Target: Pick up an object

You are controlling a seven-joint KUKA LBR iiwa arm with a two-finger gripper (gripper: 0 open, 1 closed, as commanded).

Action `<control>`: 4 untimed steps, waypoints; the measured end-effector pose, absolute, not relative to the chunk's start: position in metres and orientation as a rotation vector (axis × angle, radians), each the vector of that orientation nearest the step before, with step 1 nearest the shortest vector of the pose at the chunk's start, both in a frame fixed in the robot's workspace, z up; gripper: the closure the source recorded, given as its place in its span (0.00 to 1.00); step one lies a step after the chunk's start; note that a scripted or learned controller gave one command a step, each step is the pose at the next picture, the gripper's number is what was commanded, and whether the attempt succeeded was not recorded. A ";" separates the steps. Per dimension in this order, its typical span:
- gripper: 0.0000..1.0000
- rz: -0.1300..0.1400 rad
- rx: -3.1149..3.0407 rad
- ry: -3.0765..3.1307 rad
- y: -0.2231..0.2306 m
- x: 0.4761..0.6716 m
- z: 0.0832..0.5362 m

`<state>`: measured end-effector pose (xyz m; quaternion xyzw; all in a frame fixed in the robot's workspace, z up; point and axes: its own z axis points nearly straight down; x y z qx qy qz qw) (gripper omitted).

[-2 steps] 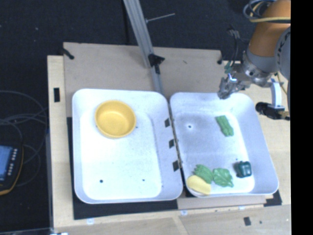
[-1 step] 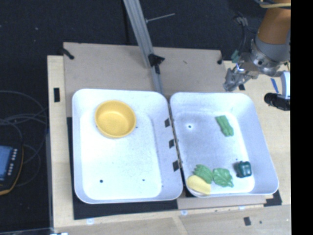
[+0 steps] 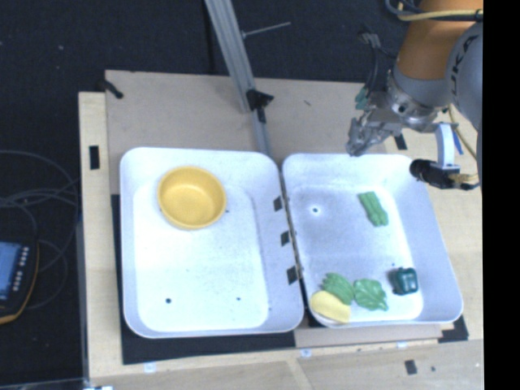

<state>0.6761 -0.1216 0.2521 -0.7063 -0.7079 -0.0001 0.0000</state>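
**End effector poised over the far rim of the right bin**

The grey arm (image 3: 439, 47) with its orange band enters from the right, and its end effector (image 3: 360, 140) hangs above the far edge of the right bin (image 3: 325, 177), near that bin's back left corner. Nothing shows between its fingers; whether they are spread or closed cannot be told from this angle.

Inside the right bin lie five small things. A green ridged piece (image 3: 373, 208), elongated, sits alone in the upper middle of the bin, its long axis running from far to near with a slight lean toward the right at its near end. It lies well apart from the end effector. Along the near wall is a cluster: a yellow lemon-like object (image 3: 329, 306) at the near left corner, touching a leafy green toy (image 3: 338, 287) just beyond it; a second leafy green toy (image 3: 370, 294) lies just beside the first, to its right. A dark teal blocky object (image 3: 404, 280) sits near the right wall, a little apart from the cluster.

The left bin (image 3: 203, 250) holds a yellow bowl (image 3: 192, 197), upright, in its far left part. Both bins rest side by side on the pale surface (image 3: 97, 218)
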 end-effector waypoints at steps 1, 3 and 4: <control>1.00 -0.001 -2.218 -2.225 -0.072 0.682 0.245; 1.00 -0.003 -2.217 -2.226 0.030 0.673 0.248; 1.00 -0.001 -2.217 -2.225 0.081 0.659 0.242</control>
